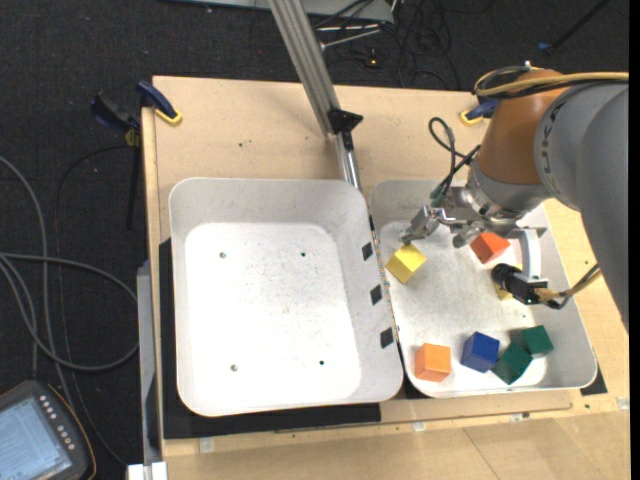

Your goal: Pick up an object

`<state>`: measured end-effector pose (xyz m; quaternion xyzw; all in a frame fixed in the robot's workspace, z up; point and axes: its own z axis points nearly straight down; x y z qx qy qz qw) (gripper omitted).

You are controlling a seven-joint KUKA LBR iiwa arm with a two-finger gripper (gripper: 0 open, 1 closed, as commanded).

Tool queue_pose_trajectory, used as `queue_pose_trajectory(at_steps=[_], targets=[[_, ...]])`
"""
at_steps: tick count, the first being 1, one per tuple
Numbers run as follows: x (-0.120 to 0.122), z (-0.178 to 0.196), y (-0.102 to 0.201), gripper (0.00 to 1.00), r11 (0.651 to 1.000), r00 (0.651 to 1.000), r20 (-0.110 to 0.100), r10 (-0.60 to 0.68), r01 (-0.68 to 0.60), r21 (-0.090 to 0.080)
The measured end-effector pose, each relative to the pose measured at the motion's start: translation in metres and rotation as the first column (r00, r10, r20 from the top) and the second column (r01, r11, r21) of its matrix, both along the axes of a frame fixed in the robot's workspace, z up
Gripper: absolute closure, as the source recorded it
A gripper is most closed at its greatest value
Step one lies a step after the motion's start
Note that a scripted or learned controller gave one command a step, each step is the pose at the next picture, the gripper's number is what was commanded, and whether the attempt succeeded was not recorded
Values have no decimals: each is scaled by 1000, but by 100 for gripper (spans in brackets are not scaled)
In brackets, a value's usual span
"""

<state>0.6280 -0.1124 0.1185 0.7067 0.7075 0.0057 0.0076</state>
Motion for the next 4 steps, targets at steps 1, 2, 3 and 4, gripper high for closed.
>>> queue_pose_trajectory(at_steps=[1, 2, 3, 4], targets=[[0, 9, 1, 100, 1000, 1000, 2, -1, 1, 2], [7, 56, -6, 100, 1000, 1000, -13, 0, 0, 1], [13, 101, -9, 100, 1000, 1000, -12, 1, -1, 1], [14, 87, -9, 100, 1000, 1000, -19, 1, -1, 1]])
